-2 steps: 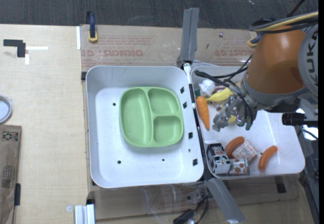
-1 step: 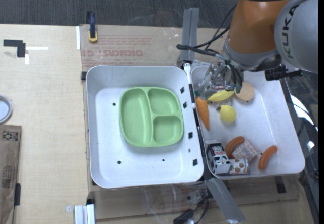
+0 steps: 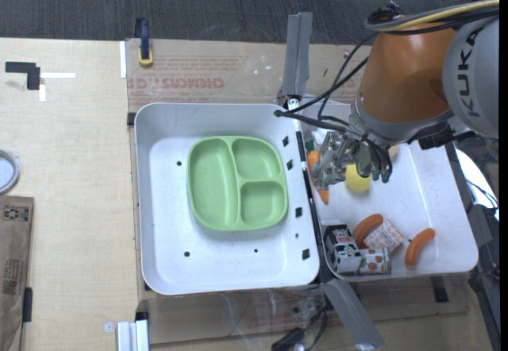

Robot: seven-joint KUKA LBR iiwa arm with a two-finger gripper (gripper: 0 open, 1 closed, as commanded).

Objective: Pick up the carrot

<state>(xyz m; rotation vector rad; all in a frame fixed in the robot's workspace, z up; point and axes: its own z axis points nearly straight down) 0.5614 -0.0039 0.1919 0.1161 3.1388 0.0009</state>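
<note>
Camera view. Left bin [image 3: 151, 206]: green three-compartment plate [image 3: 236, 181], lying flat. Right bin [image 3: 444, 206]: gripper [image 3: 343, 167] low at its left wall, grip state cannot be told; carrot [image 3: 318, 176] at that wall, partly hidden by the gripper; yellow fruit [image 3: 358, 180] just beside; two sausages [image 3: 367, 225] [image 3: 419, 246]; small carton [image 3: 343, 249].

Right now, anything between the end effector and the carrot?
Nothing visible. The end effector is right over the carrot at the right bin's left wall; the yellow item sits beside it, not between.
</note>
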